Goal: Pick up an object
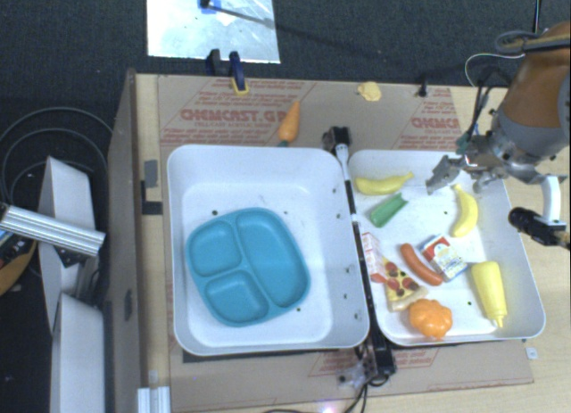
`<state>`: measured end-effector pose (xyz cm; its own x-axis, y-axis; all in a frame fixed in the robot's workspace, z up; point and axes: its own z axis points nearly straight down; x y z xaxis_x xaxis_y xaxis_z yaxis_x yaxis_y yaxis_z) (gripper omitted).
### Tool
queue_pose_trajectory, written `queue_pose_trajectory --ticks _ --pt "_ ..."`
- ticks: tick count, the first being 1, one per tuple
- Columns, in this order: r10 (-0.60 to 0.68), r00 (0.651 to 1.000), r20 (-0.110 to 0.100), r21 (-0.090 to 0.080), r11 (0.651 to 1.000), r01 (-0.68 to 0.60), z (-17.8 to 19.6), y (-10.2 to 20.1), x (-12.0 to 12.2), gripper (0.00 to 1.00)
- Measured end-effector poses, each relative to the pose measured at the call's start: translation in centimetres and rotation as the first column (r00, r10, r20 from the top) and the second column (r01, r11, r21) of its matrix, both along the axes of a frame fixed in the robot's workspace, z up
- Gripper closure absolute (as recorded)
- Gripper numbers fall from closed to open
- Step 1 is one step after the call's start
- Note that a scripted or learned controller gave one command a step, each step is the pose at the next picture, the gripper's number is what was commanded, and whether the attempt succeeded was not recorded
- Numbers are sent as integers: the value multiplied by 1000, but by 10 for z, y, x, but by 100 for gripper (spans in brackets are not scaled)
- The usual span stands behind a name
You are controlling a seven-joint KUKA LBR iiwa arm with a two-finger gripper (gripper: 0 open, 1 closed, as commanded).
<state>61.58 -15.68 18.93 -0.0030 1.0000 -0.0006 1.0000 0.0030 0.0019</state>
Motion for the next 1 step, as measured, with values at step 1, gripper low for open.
queue_pose_trajectory --ticks 1 --pt "-2 1000 -10 3 1000 2 -83 17 -49 0"
